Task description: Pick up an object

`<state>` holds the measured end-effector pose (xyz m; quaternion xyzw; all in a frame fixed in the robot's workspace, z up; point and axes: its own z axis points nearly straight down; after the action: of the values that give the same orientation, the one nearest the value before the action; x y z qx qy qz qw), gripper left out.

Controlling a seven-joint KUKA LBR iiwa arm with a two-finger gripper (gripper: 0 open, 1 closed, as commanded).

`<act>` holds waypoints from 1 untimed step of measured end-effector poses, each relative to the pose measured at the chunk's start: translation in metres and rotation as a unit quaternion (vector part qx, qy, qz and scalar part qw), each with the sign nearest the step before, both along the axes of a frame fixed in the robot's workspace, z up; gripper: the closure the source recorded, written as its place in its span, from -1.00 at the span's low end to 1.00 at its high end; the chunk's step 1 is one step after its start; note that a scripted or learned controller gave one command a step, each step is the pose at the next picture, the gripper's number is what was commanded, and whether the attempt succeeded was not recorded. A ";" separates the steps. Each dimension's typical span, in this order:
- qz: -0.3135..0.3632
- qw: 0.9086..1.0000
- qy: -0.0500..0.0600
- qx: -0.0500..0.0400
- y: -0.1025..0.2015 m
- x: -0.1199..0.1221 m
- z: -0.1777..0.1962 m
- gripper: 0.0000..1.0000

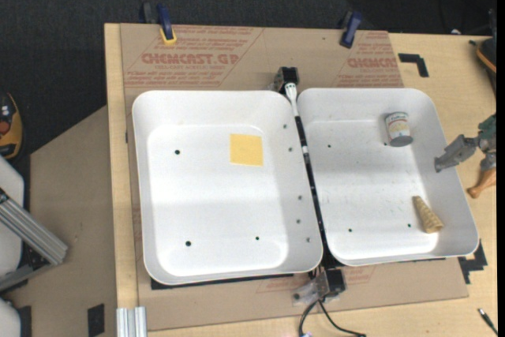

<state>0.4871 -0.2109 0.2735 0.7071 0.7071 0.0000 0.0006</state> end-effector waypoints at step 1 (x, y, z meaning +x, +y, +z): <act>0.001 1.000 -0.002 -0.001 0.000 0.001 0.011 1.00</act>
<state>0.4876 -0.2111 0.2842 0.7067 0.7075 0.0004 0.0023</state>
